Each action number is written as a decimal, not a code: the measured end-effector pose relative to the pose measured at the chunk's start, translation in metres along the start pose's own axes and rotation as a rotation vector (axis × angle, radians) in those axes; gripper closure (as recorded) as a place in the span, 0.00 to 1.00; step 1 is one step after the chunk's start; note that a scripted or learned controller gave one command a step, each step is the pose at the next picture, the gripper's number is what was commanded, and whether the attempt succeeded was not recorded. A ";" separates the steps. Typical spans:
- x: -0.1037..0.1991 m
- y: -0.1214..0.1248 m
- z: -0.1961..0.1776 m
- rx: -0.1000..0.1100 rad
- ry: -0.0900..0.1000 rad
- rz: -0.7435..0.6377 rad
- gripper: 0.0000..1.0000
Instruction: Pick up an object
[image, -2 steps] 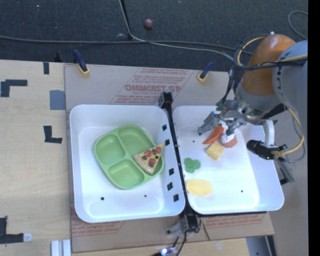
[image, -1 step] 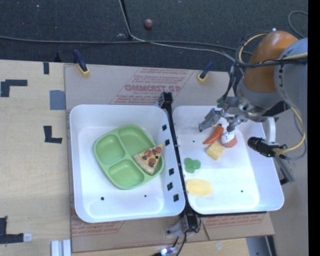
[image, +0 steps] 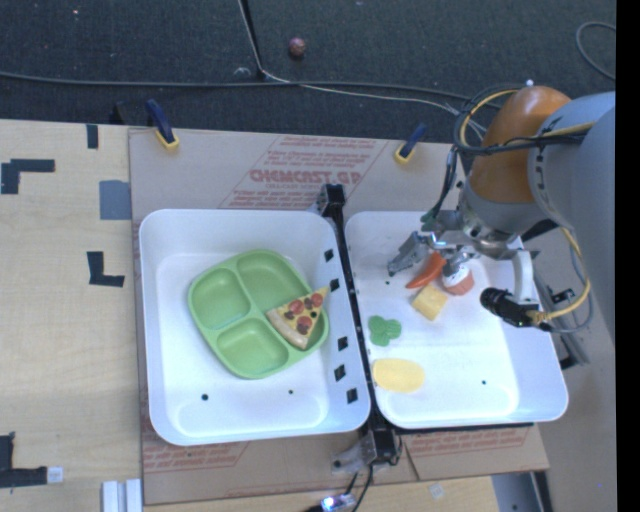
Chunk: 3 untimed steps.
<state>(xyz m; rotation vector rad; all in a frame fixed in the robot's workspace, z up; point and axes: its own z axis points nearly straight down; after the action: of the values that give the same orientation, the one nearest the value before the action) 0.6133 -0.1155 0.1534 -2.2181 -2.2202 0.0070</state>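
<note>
The two-finger gripper (image: 432, 262), fingers spread, hangs over the right white bin (image: 520, 390) (upper part), the small orange carrot-shaped piece (image: 428, 270) lying slantwise between them, ungripped, just above a yellow cheese wedge (image: 430, 302).

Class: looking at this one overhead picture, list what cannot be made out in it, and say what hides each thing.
- Gripper: whether the fingers hold the orange piece; the wrist covers part of it and the parts are small.
- Red piece: what it is; the wrist partly hides it.
- Right bin: its far right corner, behind the arm.
- Pizza slice: its toppings are too small to name.
</note>
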 end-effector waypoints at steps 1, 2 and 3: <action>-0.002 0.003 0.062 -0.007 -0.003 -0.001 0.00; -0.003 0.006 0.065 -0.016 -0.005 -0.001 0.00; -0.002 0.006 0.054 -0.016 -0.005 -0.002 1.00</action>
<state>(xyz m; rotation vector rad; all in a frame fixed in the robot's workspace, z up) 0.6194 -0.1179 0.0990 -2.2264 -2.2330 -0.0059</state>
